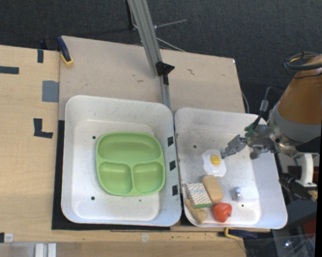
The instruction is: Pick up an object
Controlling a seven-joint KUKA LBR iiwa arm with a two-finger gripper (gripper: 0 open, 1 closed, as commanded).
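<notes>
- A pale wooden counter (20,116) sits on a dark floor, and a big brown board lies on top of it.
- Two white bins sit side by side on the board.
- The left bin (73,147) holds a green plate (130,163) with three sections. The plate lies flat in the middle of the bin.
- The right bin (266,180) holds the small toys to pick from.
- A toy fried egg (214,162) lies near the middle of this bin.
- Just below it lies a tan bread roll (213,189), with a checked sandwich piece (198,197) touching its left side.
- A red tomato (221,211) sits by the front wall, just under the roll.
- A little grey thing (236,194) lies to the right of the roll. It is too small to name.
- The gripper (237,145) hangs over the right bin, just above and to the right of the egg. I cannot tell if the jaws are apart or together. Nothing shows between them.
- I think the arm is at the reaching step, and nothing is picked up yet.
- The next move probably needs the jaws to go down over one toy, likely the egg, and close on it. The egg is flat, so it could slip.
</notes>
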